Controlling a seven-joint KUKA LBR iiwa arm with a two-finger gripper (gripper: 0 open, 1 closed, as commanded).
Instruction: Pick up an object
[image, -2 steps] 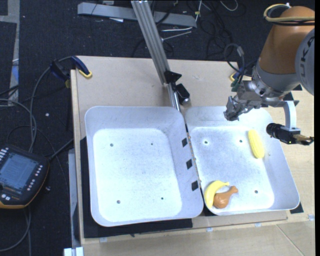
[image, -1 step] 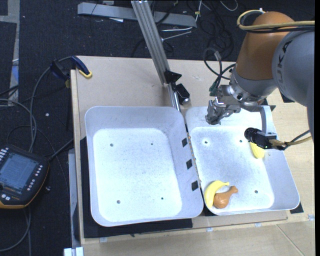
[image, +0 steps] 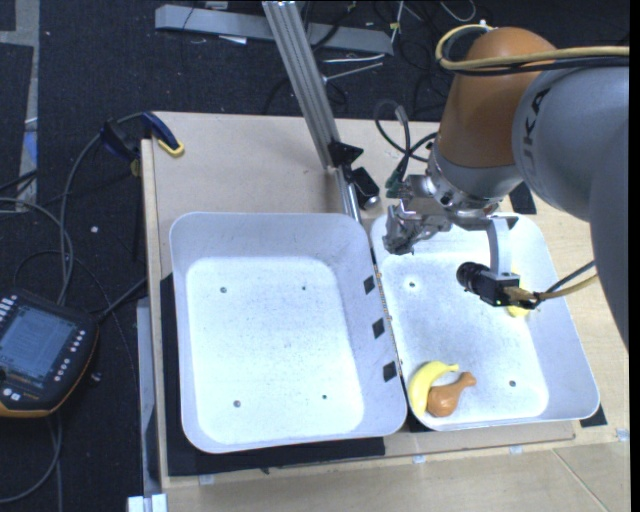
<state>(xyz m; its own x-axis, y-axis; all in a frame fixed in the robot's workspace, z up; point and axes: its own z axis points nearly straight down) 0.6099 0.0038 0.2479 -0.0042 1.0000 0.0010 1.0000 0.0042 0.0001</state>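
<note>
A yellow banana (image: 428, 377) lies near the front edge of the right bin (image: 560, 345). A brown drumstick-shaped object (image: 448, 393) rests against it on its right side. A small yellow object (image: 518, 309) peeks out near the bin's right side, partly hidden by a black fitting on the arm. My gripper (image: 403, 236) hangs over the back left corner of the right bin, well apart from the banana and the brown object. I see nothing in it.
The left bin (image: 190, 300) sits beside the right one, with their rims meeting in the middle. A slanted metal rail (image: 312, 95) rises behind the bins. A black fitting (image: 482, 281) with a yellow cable hangs from the wrist over the right bin.
</note>
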